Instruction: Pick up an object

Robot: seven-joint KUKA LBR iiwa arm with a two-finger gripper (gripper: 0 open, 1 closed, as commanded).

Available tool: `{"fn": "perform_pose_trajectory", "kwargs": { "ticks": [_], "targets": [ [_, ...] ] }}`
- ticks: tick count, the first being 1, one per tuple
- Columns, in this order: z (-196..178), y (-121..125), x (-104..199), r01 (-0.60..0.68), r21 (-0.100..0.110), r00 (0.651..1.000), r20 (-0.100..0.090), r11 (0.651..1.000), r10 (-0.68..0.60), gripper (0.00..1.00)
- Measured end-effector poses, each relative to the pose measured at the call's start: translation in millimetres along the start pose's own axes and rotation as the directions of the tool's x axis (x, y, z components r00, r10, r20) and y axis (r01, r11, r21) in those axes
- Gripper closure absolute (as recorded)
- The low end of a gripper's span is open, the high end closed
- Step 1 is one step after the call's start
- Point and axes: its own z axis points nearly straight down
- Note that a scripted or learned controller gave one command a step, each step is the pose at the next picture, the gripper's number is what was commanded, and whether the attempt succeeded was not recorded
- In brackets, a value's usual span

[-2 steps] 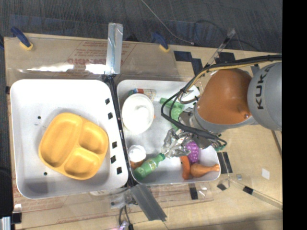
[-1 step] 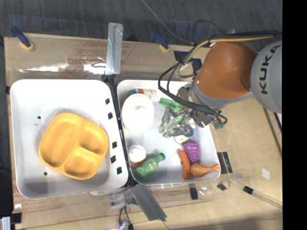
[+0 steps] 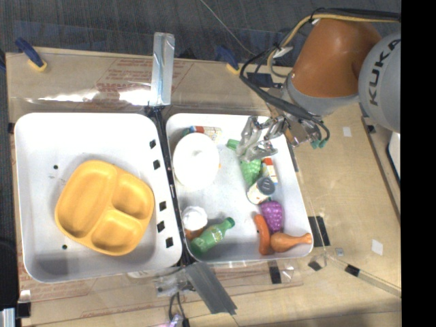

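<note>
Over right white bin, far side: metal gripper hangs low above small green plastic item, likely aiming for it. Fingers' spread unclear, cannot tell; nothing visibly held. White round lid just left. Yellow divided tray fills left bin, away from reach.

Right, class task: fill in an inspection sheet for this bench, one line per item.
Surface: two shallow white bins, left bin, right bin.
Job's things: green plastic bottle, purple toy grapes, orange toy carrot, round white lid.
Clutter: yellow divided plastic tray in left bin.
Grippers: two-finger gripper low over right bin's far end; grasp unclear.
Cables: black cables by the wrist.
Surroundings: brown cardboard under the bins.
</note>
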Motion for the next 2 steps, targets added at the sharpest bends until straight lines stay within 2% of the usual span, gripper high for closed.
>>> {"fn": "perform_pose_trajectory", "kwargs": {
  "ticks": [1,2],
  "targets": [
    [14,36,7,-0.022,-0.003,1.000,-0.004,1.000,0.022,1.00],
    [-65,16,39,0.129,0.003,0.992,0.002,0.992,-0.129,1.00]
  ]
}}
